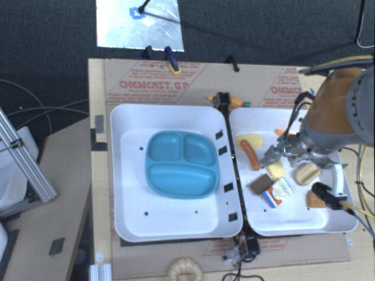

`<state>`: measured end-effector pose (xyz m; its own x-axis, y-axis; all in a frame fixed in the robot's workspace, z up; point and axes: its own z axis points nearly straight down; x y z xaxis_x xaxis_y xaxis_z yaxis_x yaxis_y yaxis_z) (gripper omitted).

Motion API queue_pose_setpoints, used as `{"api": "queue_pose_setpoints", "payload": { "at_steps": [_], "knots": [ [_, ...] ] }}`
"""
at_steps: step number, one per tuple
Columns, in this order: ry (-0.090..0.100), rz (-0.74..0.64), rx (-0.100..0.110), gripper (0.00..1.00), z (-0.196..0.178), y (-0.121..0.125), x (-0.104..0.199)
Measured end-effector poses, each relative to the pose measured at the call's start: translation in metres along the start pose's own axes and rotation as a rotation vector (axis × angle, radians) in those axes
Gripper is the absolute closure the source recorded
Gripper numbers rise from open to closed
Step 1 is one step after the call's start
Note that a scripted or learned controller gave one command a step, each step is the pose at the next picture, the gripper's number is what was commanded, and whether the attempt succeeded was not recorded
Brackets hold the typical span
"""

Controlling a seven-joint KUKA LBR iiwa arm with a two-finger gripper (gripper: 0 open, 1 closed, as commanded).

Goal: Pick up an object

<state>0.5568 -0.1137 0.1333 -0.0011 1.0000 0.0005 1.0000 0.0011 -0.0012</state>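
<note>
A dark carpeted floor surrounds a bench topped with a brown printed board (176,81), on which two shallow white bins sit side by side. The left bin (126,174) holds a blue divided plate (181,164), well away from the gripper. The right bin (293,218) holds the small objects, and the grey arm with its orange band (331,107) reaches over it from the right.

The gripper (280,153) hangs low over the middle of this bin; whether its fingers are spread or closed cannot be told from here, and nothing is seen held between them. Just beside it toward the divider lies a red sausage (249,154), with a yellow piece (253,140) above that. Just below the gripper sit a small yellow block (275,170), a brown block (262,184) and a white, red and blue packet (278,192). On its other side rests a tan bread roll (306,172), and further along a flat orange-brown piece (315,200) lies near the bin's corner.
</note>
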Motion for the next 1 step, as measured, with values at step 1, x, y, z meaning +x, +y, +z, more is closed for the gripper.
{"api": "queue_pose_setpoints", "payload": {
  "at_steps": [1],
  "knots": [
    [0.0,0.0,0.001,0.0,0.0516,0.0,0.0005]
  ]
}}
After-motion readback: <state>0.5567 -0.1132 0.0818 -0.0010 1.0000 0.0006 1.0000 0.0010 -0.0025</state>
